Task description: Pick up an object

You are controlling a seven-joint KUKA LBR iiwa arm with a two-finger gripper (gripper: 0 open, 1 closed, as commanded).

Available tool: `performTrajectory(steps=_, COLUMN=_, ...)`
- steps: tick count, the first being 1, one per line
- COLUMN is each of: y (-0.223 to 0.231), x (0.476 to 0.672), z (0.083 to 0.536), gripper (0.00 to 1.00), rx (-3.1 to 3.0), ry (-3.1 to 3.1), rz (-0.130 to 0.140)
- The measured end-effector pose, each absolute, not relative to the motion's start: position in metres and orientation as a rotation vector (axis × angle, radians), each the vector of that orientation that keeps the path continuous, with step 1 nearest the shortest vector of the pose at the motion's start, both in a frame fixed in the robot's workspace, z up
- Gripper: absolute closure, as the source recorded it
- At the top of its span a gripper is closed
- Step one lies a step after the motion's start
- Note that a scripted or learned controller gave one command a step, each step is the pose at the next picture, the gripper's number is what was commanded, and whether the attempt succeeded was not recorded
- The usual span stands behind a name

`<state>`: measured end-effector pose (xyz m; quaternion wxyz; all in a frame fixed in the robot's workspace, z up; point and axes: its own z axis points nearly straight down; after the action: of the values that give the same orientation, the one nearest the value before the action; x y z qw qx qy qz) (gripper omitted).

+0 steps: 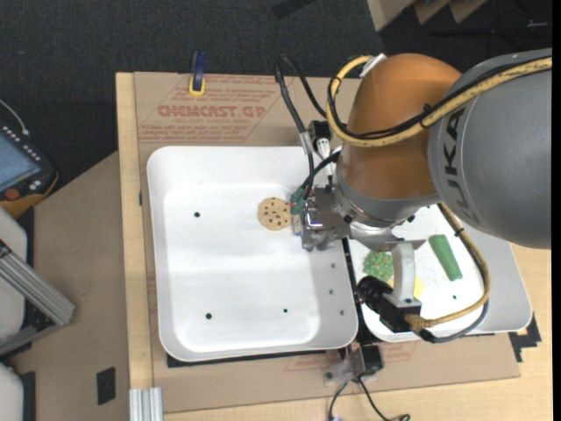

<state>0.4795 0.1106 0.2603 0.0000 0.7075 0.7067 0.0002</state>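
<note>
A round tan cookie with dark chips lies in the left bin, near its right side. My gripper hangs just right of the cookie, at the bin's right wall, under the big orange wrist. Nothing shows between the gripper and the cookie. In the right bin a green bar lies at a slant, and a green speckled thing sits beside a small yellow piece, partly hidden by the arm.
The arm covers most of the right bin. Both bins rest on a brown cardboard sheet with a blue-and-yellow clip at its far edge. Small dark dots mark the left bin's floor.
</note>
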Motion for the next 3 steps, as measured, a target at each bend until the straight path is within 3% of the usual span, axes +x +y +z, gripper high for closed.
performTrajectory(steps=1, y=0.017, x=0.512, z=0.285, gripper=1.00, rx=2.227, ry=2.205, rz=0.002)
performTrajectory(steps=2, y=0.024, x=0.511, z=0.294, gripper=1.00, rx=2.219, ry=2.219, rz=0.003)
performTrajectory(steps=3, y=0.069, x=0.487, z=0.362, gripper=1.00, rx=2.213, ry=2.225, rz=0.010)
